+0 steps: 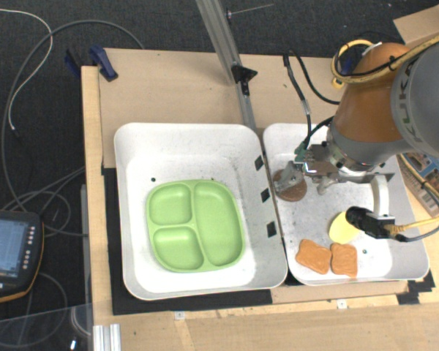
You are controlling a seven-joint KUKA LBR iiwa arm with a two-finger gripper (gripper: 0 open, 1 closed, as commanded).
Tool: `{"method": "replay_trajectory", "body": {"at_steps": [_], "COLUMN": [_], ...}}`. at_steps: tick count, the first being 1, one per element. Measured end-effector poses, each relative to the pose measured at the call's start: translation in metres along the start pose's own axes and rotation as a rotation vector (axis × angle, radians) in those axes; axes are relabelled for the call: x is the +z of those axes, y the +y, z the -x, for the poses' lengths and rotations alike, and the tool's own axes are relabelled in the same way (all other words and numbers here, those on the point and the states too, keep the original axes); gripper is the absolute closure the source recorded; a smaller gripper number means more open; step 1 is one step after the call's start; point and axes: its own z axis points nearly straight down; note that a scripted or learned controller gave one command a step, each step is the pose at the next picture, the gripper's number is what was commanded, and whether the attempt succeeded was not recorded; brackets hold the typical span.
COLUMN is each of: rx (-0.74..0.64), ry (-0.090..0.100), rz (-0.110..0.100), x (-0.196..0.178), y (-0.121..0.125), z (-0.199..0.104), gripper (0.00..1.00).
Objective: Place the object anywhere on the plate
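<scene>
brown object point(291, 189) just beside pincer point(301, 172), grip unclear

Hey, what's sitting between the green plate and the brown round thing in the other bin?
In the camera view, the two bins' adjoining white walls with black clips lie between the green divided plate and the brown round object; otherwise bare bin floor.

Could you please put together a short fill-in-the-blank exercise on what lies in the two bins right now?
1. The green plate has ____ compartments.
2. The plate lies in the ____ bin of the camera view.
3. The two orange pieces lie at the ____ edge of the right bin.
4. The end effector is above the ____ bin.

Missing words: three; left; near; right
</scene>
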Motion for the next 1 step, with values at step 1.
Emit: {"method": "replay_trajectory", "body": {"at_steps": [1], "rx": [-0.002], "ry": [-0.001], "rz": [0.008], "x": [-0.0268], "y": [-0.0126], "z": [-0.1356], "gripper": [0.00]}}
